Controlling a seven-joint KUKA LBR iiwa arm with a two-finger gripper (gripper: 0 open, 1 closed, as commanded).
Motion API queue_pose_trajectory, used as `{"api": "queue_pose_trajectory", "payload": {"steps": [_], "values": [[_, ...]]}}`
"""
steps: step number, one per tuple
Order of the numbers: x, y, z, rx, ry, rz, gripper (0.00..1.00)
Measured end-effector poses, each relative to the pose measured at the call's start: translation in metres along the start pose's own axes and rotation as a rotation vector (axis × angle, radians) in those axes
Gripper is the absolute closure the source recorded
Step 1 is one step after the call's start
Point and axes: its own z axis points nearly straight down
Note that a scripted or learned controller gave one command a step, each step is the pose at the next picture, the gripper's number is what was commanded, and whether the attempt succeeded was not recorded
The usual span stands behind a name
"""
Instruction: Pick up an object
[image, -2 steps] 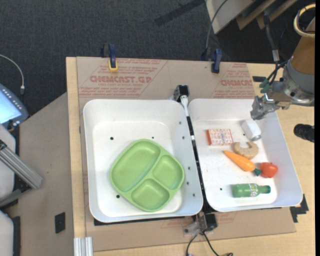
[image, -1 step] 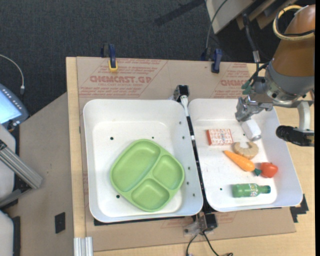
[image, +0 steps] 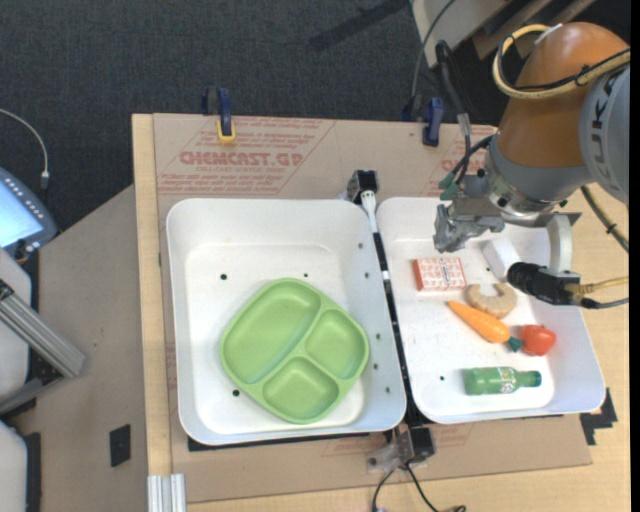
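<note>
Left bin (image: 190, 300): it holds a green plate (image: 293, 348) with three parts. Nothing lies on the plate.
Right bin (image: 435, 385): this is where the small things are.
Small things: a red and white card box (image: 440, 273), a tan mushroom shape (image: 492, 297), an orange carrot (image: 478, 321), a red tomato (image: 538, 340) and a green bottle (image: 500, 380) lying on its side.
Arm: it comes in from the right over the right bin.
Hand (image: 458, 232): it hangs over the far part of the right bin, just beyond the card box. I cannot tell if it is released or clenched. I see nothing in it.
Step now: I think the hand is getting ready to go down and grab something. Nothing is picked up yet.
Next move: the card box is nearest. The hand would need to come a bit closer, go down and close on it.
</note>
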Motion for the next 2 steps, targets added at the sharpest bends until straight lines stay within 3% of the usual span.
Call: {"api": "queue_pose_trajectory", "payload": {"steps": [2], "values": [[0.11, -0.007, 0.008, 0.001, 0.0, -0.001, 1.0]]}}
